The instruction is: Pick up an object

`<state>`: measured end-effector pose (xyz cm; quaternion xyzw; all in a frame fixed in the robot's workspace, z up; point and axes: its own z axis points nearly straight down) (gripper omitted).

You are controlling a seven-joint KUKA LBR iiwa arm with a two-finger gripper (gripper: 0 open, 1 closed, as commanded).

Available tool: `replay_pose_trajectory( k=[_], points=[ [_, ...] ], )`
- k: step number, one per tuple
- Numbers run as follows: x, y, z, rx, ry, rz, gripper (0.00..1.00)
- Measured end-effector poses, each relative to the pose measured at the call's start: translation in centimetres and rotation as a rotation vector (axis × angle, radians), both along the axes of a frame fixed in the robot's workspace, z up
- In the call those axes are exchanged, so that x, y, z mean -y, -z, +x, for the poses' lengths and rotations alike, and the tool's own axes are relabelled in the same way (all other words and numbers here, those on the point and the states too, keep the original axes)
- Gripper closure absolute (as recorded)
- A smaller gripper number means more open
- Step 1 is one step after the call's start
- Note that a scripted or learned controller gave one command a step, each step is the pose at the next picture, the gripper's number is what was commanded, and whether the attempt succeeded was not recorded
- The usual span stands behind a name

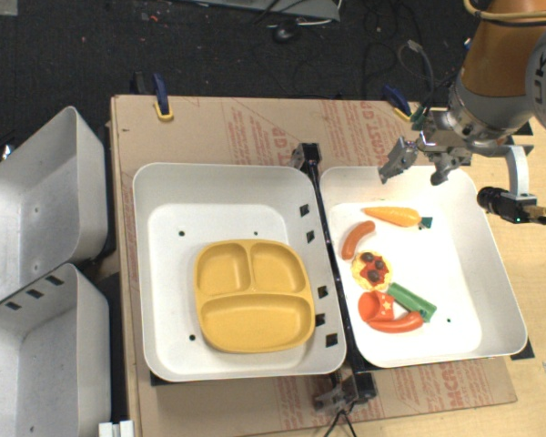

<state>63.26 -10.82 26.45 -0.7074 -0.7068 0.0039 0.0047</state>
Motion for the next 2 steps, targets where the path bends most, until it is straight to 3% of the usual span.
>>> replay_pose_trajectory(
  k=[1, 2],
  points=[
    [0.0, -0.7, 0.2, 0.012, -0.002, -0.001, 0.0],
    [-0.2, 4.8, -0.9, 0.006, 0.0, -0.001, 0.0]
  ],
)
